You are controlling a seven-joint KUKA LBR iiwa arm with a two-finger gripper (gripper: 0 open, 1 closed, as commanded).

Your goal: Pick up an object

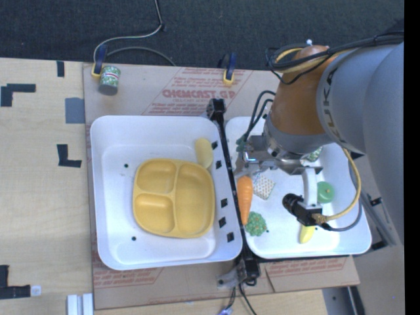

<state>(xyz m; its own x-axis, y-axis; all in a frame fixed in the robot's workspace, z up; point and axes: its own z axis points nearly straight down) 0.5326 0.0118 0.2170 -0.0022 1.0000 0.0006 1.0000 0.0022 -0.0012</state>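
Observation:
My gripper hangs low over the left part of the right bin, under the orange-banded wrist. Just below it lie a white mesh-patterned piece and an orange carrot along the bin's left wall. A green broccoli sits at the carrot's near end. Further right are a green round piece and a small yellow piece. The arm's bulk hides the back of this bin.
The left bin holds a yellow divided plate and a pale yellow piece at its right wall. A black divider rail runs between the bins. A small green-labelled can stands on the bench at back left.

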